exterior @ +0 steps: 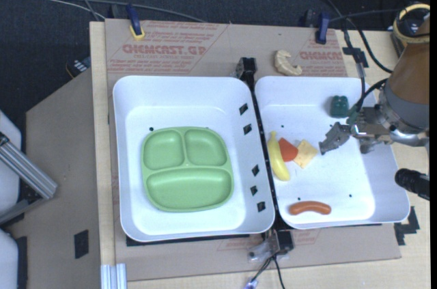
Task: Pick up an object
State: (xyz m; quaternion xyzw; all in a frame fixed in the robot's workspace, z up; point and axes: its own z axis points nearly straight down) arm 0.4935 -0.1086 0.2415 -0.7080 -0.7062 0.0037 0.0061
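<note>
In the right bin (355,202) lie a yellow banana (278,159), a red wedge (289,149), a pale yellow block (306,154), an orange sausage (310,208) near the front wall, and a small teal object (339,104) toward the back. My gripper (349,142) hangs over the middle of this bin, right of the yellow block and below the teal object. Its fingers stand apart with nothing between them. One dark fingertip (332,140) is close to the yellow block; whether it touches is unclear.
The left bin (130,110) holds a green divided plate (186,168). A tan toy piece (287,62) lies on the cardboard behind the right bin. Black clips line the wall between the bins. Cables run over the bench at the back right.
</note>
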